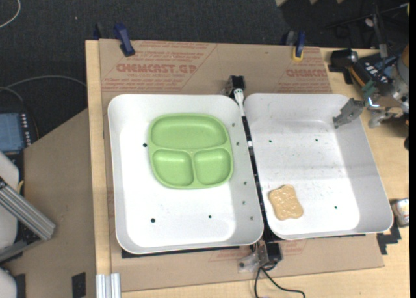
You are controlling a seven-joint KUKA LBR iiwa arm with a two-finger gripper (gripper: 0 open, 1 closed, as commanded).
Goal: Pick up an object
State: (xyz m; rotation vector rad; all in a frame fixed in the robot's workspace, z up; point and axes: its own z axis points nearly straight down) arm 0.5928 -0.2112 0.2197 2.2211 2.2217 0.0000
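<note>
Beside the right bin's (364,160) rim hangs the pincer (348,113).

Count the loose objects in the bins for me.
2: a green divided plate in the left bin, and a tan cookie-like piece near the right bin's front-left corner.

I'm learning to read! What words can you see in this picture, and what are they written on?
"CHEMCAST G P": red letters on the brown board behind the left bin.
The same kind of red print on the board behind the right bin: too blurred to read surely.
Smaller red lines under both: too small to read.
</note>
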